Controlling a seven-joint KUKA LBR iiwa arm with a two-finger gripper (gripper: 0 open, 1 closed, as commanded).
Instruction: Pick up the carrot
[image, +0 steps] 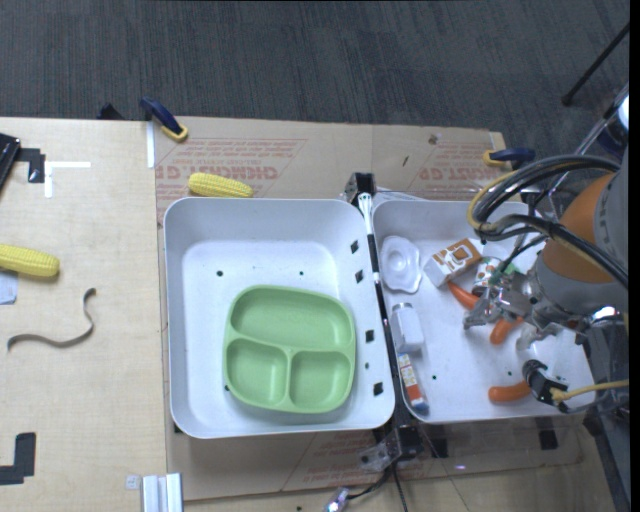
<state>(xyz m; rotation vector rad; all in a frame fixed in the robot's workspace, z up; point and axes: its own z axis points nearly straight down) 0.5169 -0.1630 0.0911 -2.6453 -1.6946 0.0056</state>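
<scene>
In the right bin, an orange carrot lies near the front right corner, partly behind a black cable fitting. My gripper hangs low over the bin's right half, above and behind that carrot. Two more orange pieces sit close to it: one to its left and one directly under its tip. What these two pieces are is not clear. Nothing can be seen held.
The right bin also holds a clear cup, a small orange-and-white box, a white bottle and a tube. A green divided plate lies in the left bin. Corn cobs lie on the bench.
</scene>
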